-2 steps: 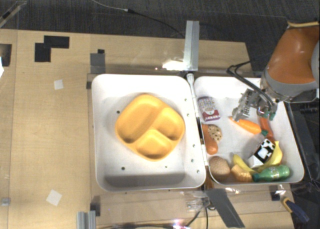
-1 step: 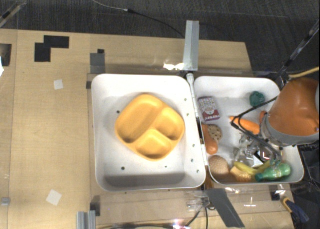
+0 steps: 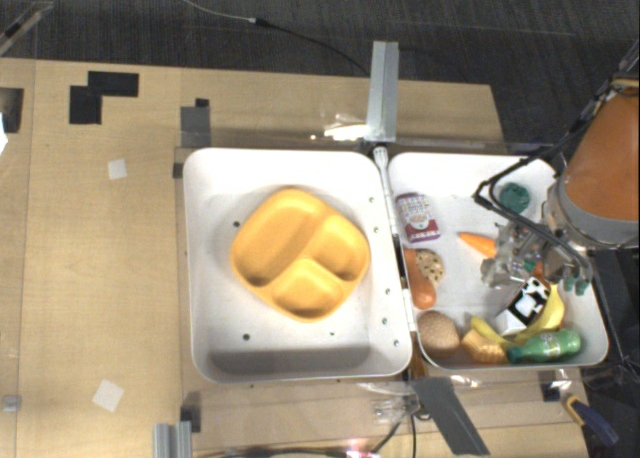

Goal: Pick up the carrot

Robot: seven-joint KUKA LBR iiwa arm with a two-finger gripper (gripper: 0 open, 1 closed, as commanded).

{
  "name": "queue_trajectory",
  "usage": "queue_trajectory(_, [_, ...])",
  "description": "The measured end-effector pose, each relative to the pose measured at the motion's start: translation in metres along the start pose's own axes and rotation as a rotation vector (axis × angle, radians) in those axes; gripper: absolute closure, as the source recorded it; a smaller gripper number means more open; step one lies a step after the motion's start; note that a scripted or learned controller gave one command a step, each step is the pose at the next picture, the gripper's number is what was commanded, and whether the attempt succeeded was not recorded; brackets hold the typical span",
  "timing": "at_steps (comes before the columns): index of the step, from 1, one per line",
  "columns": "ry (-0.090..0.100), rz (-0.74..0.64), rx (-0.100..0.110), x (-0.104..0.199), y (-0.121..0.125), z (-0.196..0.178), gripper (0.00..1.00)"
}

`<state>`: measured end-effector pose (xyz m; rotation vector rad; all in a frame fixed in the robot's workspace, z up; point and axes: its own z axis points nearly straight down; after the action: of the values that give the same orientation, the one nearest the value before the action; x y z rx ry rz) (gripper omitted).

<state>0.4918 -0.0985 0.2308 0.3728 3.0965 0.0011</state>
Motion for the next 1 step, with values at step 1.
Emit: queue_trajectory(1, [0.017, 0.109, 0.005, -0.0090, -0.0578, 0.0371, 1.00])
